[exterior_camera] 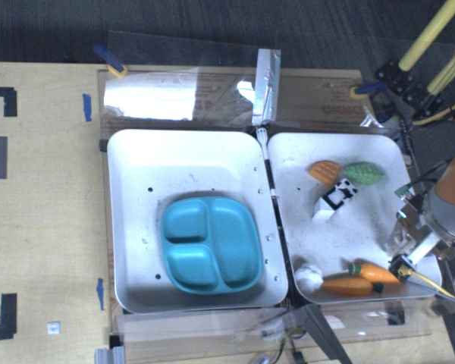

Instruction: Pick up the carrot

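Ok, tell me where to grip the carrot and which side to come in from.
Take the carrot around the middle of its orange body, coming straight down from above and closing across its narrow width. It lies flat along the front wall of the right bin, with a darker orange piece right beside it, so a sideways approach looks cramped.

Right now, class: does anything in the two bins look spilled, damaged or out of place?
Nothing stands out. The blue divided plate sits flat in the left bin; the carrot lies along the near wall of the right bin.
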### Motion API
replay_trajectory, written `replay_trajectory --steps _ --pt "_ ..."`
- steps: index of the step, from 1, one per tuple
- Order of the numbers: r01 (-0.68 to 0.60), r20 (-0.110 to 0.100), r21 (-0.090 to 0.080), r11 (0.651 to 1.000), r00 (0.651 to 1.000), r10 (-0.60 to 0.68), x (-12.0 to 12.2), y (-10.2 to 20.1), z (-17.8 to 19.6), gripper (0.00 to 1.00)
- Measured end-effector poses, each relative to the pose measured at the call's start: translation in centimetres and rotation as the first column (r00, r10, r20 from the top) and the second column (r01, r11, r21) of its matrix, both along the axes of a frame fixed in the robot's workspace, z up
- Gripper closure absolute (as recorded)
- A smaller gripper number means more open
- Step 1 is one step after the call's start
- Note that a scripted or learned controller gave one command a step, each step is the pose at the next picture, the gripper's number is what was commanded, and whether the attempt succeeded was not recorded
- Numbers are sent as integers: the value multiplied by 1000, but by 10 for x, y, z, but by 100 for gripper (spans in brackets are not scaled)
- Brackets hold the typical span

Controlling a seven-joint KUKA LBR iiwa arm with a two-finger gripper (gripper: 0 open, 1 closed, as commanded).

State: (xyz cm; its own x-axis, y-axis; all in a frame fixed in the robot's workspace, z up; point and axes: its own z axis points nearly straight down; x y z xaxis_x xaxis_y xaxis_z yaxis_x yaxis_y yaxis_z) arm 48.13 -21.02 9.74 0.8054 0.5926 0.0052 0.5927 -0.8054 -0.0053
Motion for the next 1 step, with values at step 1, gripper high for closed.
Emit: replay_trajectory --steps 1 --pt "-11 -2 11 1000 1000 11 1 -5 -10 100"
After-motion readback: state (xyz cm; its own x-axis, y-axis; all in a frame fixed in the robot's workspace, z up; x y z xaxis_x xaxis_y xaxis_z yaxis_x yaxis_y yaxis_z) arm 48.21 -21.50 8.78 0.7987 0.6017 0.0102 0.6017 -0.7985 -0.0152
